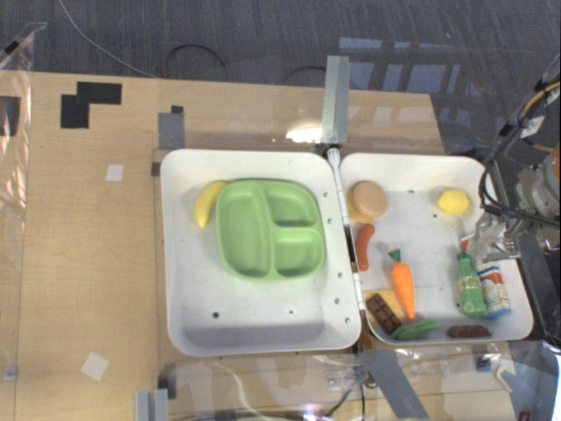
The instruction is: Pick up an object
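The right bin [412, 196] holds a yellow lemon [453, 202], a tan round bun [368, 200], a red sausage [363, 246], an orange carrot [402, 288], a chocolate bar [382, 312], a green pea pod [415, 329], a green bottle [470, 285], a small can [495, 292] and a dark brown piece [468, 331]. My gripper [485, 239] reaches in from the right edge of this bin. It hangs just above the top of the green bottle and the can, below the lemon.
The left bin [188, 314] carries a green divided plate [267, 229] with a yellow banana [206, 203] at its left rim. A metal divider [344, 235] separates the bins. Cables [495, 204] trail around the wrist at the right.
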Action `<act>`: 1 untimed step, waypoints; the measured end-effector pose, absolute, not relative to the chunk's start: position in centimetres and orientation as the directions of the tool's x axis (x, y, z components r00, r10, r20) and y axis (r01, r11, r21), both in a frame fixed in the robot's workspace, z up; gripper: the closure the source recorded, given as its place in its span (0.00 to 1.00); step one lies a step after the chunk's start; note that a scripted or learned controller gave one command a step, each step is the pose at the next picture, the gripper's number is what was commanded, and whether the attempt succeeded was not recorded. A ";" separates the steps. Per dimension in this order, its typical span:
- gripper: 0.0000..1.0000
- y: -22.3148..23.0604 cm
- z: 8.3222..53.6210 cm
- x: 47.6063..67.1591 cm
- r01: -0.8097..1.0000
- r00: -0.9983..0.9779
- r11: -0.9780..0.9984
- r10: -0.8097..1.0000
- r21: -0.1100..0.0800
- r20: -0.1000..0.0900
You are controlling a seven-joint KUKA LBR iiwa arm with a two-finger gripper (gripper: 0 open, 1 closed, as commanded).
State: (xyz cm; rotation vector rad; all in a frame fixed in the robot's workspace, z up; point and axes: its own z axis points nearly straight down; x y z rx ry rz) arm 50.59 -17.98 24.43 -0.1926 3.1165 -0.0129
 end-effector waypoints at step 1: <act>1.00 -10.6 26.4 58.3 -0.174 -0.985 0.985 -0.174 0.000 -0.014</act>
